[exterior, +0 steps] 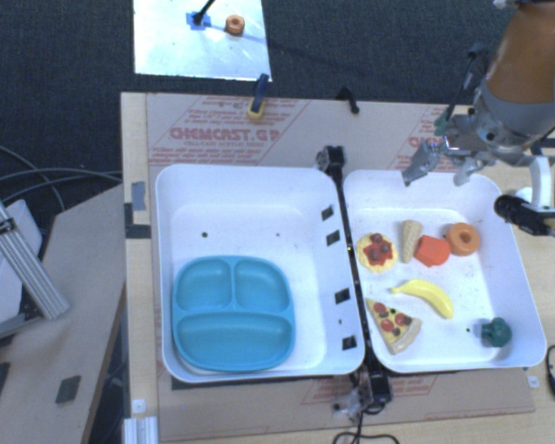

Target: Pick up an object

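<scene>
Nothing is lifted yet: the toy foods lie loose in the right bin [513, 280] — a curved yellow banana [425, 296], round pizza [376, 252], pizza slice [393, 324], ridged cone [410, 239], orange doughnut [462, 239]. The tool [441, 163] hangs over the bin's far rim, fingers apart, holding nothing. The whole pick remains.

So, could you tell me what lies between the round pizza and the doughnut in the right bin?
In the camera view, the cone and the red block sit between the round pizza and the doughnut.
</scene>
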Robot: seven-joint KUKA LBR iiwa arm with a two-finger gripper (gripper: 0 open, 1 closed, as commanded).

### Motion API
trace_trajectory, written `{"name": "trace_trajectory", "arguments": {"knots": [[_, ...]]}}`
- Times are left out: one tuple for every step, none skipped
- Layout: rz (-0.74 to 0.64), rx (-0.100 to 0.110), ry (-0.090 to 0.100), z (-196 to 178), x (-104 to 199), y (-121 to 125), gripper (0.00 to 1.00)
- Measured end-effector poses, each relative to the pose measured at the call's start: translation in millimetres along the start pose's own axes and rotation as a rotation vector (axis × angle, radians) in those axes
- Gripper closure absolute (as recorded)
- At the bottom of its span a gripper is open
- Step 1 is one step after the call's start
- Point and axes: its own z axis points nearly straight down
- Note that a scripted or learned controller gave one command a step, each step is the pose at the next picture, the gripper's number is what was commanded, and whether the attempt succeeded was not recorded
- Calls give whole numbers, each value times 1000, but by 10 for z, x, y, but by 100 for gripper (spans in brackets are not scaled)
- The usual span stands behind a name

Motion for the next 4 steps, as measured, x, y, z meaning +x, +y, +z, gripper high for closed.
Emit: {"name": "trace_trajectory", "arguments": {"knots": [[-2,-13,-2,1659,-244,-255,0],[8,-1,-5,1553,-985,-484,0],[1,3,1,1876,-750,-613,0],[-5,-3,1,1853,-361,-228,0]]}}
